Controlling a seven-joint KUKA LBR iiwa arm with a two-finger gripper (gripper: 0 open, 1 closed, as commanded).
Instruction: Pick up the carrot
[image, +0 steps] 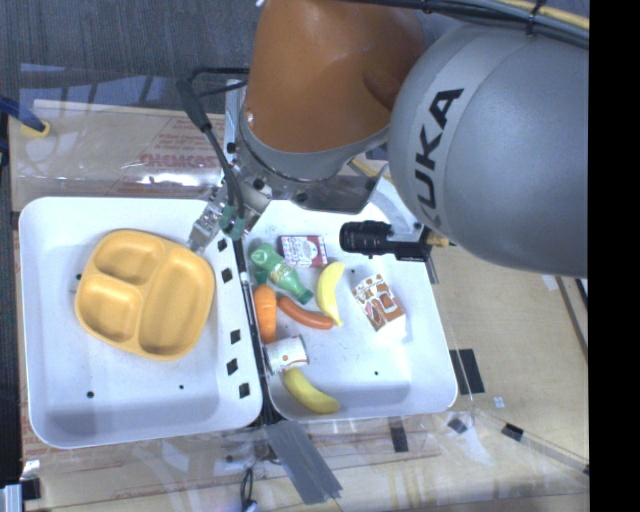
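Observation:
A short orange carrot (265, 312) lies in the right bin (425, 385), against its left wall. A green bottle-like piece (279, 271) sits just above the carrot, and a longer orange-red piece (306, 316) lies to its right. My gripper (220, 224) hangs over the top of the divider between the two bins, up and left of the carrot and clear of it. It is open, with nothing between the fingers.
A yellow sectioned plate (145, 292) fills the middle of the left bin (50, 400). The right bin also holds two bananas (331, 288) (308, 391), a small dark red carton (301, 249), a brown-and-white packet (377, 301) and a white cup-like piece (288, 352). The arm's bulk covers the upper right.

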